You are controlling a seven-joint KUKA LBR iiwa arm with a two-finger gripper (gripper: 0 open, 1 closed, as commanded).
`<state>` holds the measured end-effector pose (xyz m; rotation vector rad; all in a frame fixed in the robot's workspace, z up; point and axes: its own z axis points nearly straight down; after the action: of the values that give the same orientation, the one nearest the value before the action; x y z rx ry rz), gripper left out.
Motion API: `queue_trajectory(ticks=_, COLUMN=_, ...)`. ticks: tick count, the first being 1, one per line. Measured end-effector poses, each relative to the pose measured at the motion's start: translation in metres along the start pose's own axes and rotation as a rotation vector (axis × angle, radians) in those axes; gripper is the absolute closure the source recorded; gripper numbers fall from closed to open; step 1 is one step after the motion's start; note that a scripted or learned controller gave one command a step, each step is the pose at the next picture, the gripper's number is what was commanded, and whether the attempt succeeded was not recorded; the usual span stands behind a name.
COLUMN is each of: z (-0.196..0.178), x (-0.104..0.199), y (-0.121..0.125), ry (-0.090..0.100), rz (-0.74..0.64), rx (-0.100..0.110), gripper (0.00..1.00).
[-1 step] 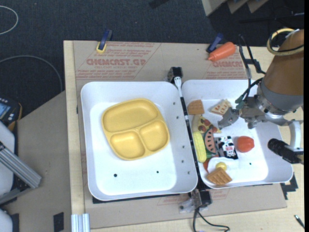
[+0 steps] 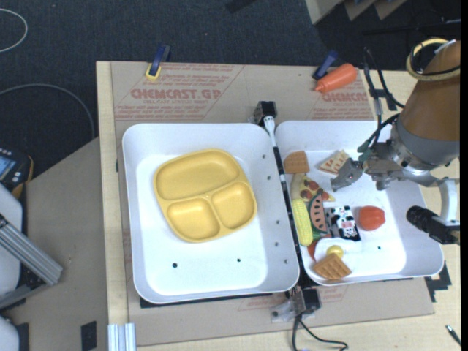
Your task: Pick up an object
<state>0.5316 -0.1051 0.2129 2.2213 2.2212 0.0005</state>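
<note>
working near to far across the bench: closest to the camera, at the front of the right bin (image 2: 409,265), a waffle-brown toy (image 2: 333,268) with a small yellow piece (image 2: 334,252) just behind it, both against the front wall. a step back sits a tight cluster beside the divider: corn cob (image 2: 301,221) lying lengthways, watermelon slice (image 2: 319,216) touching it, a black-and-white toy (image 2: 345,221) beside that. the red tomato-like piece (image 2: 371,218) lies a little apart to the right, with bare floor around most of it. farther back, a brown bread-like piece (image 2: 296,162) and a pale cracker wedge (image 2: 336,161). left bin (image 2: 146,218) carries a yellow divided plate (image 2: 205,194). gripper (image 2: 354,172) hangs over the right bin's back half, just right of the cracker wedge and behind the cluster; nothing seen between its fingers, and whether they are spread or pressed together i cannot tell at this slant. judgement: step in hand is choosing and approaching a target, pick not yet made. the wedge is nearest but flat and thin, likely to slip under the tips. the red piece looks the better bet: rounded, isolated, room for fingers either side. advice: centre over it, straddle its widest part, descend fully to the floor before closing, and stay off the cluster, where fingers would land on neighbours. beyond the bins, an orange carrot toy (image 2: 336,77) rests on the cardboard (image 2: 219,86), out of play.
</note>
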Motion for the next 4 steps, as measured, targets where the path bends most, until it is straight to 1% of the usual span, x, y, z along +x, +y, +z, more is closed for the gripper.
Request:
queue_trajectory(ticks=1, z=0.063, x=0.004, y=0.002, ry=0.003, rz=0.0, rx=0.009, gripper=0.0)
queue_trajectory(ticks=2, z=0.126, x=0.003, y=0.004, ry=-0.002, rz=0.002, rx=0.004, gripper=0.0)
queue_trajectory(ticks=3, z=0.128, x=0.002, y=0.004, ry=-0.002, rz=0.002, rx=0.001, gripper=0.0)
queue_trajectory(ticks=4, z=0.117, x=0.002, y=0.004, ry=-0.002, rz=0.003, rx=-0.002, gripper=1.0)
